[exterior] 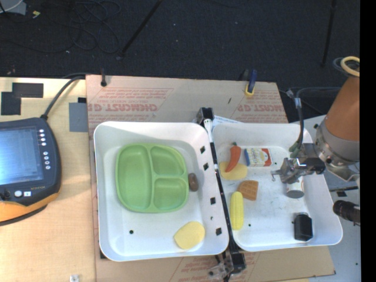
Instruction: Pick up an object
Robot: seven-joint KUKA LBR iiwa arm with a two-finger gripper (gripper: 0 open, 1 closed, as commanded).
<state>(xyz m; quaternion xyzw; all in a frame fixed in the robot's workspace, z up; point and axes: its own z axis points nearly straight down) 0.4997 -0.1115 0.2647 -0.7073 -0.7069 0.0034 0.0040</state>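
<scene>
My gripper (pixel 290 172) hovers over the right part of the right bin (pixel 329 231), reaching in from the right. A silvery grey cylinder (pixel 295 189) sits just below it; whether the two touch is unclear. To the left lie a white packet with red and blue print (pixel 258 156), a red pepper (pixel 234 155) on a yellow piece (pixel 235 171), a brown waffle-like piece (pixel 249 189) and a yellow corn cob (pixel 237 210). A black block (pixel 302 227) rests near the bin's front right corner.
The left bin (pixel 106 228) holds a green divided plate (pixel 150 177), a small brown item (pixel 192 182) at the plate's right edge and a yellow lemon-like piece (pixel 189 235) near the front. A black divider (pixel 215 187) runs between the bins. A tablet (pixel 26 157) lies at the far left.
</scene>
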